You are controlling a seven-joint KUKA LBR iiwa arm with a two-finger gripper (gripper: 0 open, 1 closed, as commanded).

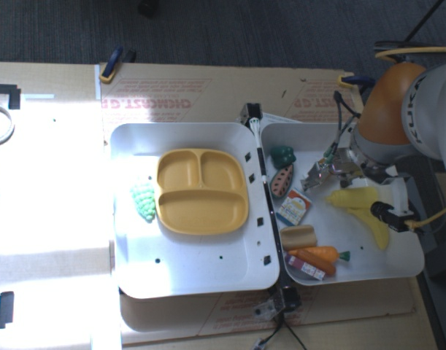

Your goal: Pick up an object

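Observation:
My gripper (pixel 319 175) hangs over the middle of the right bin (pixel 387 262), at the end of the grey arm with the orange band (pixel 387 104). Nothing shows between its tips. Just right of it lies a yellow banana (pixel 360 201). To its left are a watermelon slice (pixel 282 180) and a dark green toy (pixel 283 155). Below it lie a small printed packet (pixel 293 209), a brown cylinder (pixel 298 236), an orange carrot (pixel 316 255) and a purple wrapper (pixel 307 270).
The left bin (pixel 186 272) holds a yellow divided plate (pixel 202 192) and a pale green bunch of grapes (pixel 143 200). A ridge with clamps (pixel 260 195) separates the bins. Cables run beside the arm at the right.

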